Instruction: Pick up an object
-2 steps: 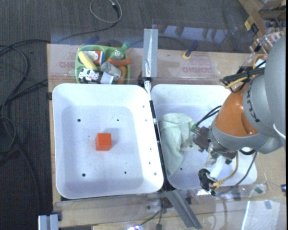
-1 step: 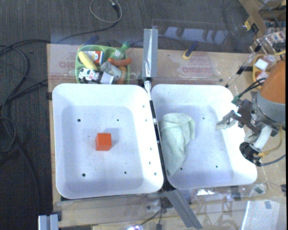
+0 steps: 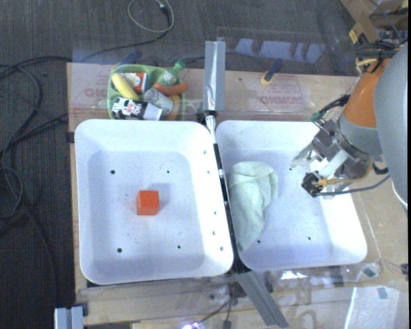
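Observation:
An orange-red cube (image 3: 148,202) lies near the middle of the left bin (image 3: 103,142). A pale green cloth (image 3: 252,194) is crumpled against the left wall of the right bin (image 3: 342,249). My gripper (image 3: 312,158) hangs over the right side of the right bin, well to the right of the cloth and apart from it. I see nothing held at the gripper.
A green basket (image 3: 145,92) of small toys stands on the bench behind the left bin. A metal bar (image 3: 214,74) rises between the bins at the back. The arm's grey body and orange band (image 3: 370,108) come in over the right edge.

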`<state>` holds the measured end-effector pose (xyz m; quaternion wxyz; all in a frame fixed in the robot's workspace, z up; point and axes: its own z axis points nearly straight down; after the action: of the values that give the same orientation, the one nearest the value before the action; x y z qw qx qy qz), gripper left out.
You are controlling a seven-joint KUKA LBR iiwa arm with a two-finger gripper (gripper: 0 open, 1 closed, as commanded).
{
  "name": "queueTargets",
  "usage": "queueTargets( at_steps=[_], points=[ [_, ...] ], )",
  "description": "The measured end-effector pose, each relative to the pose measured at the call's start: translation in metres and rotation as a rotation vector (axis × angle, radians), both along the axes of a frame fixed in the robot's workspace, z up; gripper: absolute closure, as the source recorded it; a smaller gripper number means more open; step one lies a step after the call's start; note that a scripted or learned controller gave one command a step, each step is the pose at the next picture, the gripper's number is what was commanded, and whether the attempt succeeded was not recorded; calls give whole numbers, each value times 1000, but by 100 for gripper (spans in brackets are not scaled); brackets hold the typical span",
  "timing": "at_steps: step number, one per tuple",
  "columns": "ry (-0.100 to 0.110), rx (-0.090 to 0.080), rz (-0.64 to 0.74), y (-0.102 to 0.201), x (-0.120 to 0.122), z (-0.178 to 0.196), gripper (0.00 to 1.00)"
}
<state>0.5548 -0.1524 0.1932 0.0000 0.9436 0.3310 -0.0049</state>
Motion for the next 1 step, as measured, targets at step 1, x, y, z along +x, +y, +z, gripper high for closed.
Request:
queueTargets(
  at_steps=[1],
  points=[
    [-1,-5,-449,62,20,-13,0]
  ],
)
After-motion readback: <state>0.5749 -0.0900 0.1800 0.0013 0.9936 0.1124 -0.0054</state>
